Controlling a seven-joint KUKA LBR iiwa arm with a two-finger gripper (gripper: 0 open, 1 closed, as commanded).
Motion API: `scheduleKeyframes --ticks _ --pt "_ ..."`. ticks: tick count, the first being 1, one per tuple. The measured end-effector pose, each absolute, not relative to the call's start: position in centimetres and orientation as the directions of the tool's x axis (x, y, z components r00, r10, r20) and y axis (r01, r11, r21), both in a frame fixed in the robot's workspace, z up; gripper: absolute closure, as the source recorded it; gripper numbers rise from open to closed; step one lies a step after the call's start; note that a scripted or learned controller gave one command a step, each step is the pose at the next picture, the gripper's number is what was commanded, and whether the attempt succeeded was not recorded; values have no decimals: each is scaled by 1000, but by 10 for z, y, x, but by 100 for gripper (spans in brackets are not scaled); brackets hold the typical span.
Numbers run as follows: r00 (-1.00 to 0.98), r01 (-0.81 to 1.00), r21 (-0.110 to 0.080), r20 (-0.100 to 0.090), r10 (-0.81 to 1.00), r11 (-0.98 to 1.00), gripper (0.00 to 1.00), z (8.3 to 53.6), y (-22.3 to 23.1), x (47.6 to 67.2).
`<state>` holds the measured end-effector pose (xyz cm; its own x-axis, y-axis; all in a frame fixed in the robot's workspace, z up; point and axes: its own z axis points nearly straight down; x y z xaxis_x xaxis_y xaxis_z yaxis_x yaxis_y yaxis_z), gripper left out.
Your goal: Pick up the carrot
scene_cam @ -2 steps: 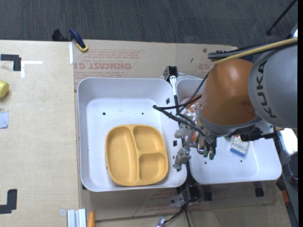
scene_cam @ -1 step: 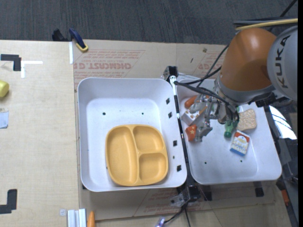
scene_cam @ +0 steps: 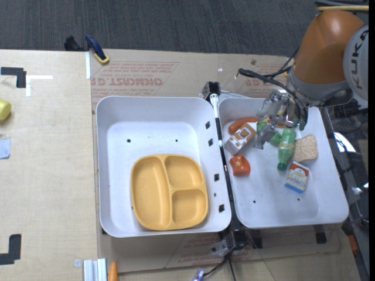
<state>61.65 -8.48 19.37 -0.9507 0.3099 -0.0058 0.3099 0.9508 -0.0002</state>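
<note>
Sharing one bin (scene_cam: 328, 215): one carrot (scene_cam: 241, 124), one tomato (scene_cam: 239, 165).

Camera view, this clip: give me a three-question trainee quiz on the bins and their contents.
1. True or false: the yellow divided plate lies in the left bin.
2. Which item lies nearest the divider between the bins? A) green bottle B) tomato C) bread slice
3. Fill in: the hand hovers over the ____ bin, near the carrot.

Key: 1 true; 2 B; 3 right.
</note>
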Motion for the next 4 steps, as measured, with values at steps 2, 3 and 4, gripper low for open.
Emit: scheduleKeyframes --ticks 2,3,4 --pt "-948 318 0 -1 318 948 0 191 30 486" --pt "-983 185 0 -3 185 983 0 192 62 526" --pt "-997 75 1 -5 75 997 0 100 129 483"
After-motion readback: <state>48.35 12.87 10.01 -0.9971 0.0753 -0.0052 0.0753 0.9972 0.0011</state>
